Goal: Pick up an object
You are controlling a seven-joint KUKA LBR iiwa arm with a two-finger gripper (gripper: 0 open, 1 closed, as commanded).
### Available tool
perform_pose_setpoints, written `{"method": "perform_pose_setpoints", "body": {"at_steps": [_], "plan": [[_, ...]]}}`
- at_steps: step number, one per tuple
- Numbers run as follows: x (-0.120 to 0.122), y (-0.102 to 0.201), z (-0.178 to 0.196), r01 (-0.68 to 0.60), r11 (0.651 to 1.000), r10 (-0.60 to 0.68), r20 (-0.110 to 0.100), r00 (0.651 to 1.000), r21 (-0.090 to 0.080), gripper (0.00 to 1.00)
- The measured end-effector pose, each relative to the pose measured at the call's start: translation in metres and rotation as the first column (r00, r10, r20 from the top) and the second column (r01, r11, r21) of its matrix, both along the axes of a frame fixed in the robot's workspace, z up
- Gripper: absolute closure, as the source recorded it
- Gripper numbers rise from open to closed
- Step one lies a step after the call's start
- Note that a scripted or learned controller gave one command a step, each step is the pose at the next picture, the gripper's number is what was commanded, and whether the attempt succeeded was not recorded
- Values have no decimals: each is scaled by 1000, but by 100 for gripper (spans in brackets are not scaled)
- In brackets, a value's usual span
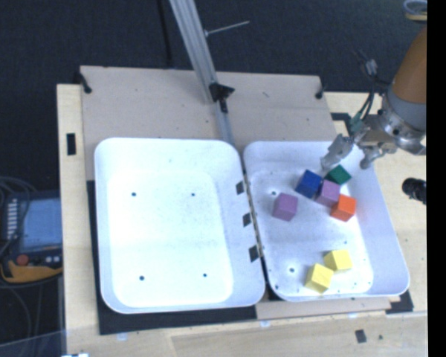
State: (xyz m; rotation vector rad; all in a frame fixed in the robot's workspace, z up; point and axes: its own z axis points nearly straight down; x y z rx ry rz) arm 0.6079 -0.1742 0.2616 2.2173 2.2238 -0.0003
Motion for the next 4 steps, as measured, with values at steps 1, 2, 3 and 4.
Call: {"method": "perform_pose_setpoints", "body": {"at_steps": [1,2,3,4], "plan": [[0,0,0,-1,1000,1,0,1000,0,0],[3,4,-61,1,1000,-1,-5,1000,0,0],[-3,-5,-117,4,1000,-4,-5,1000,0,0],[3,-8,-130,6,1000,-6,20,1000,-8,0]]}}
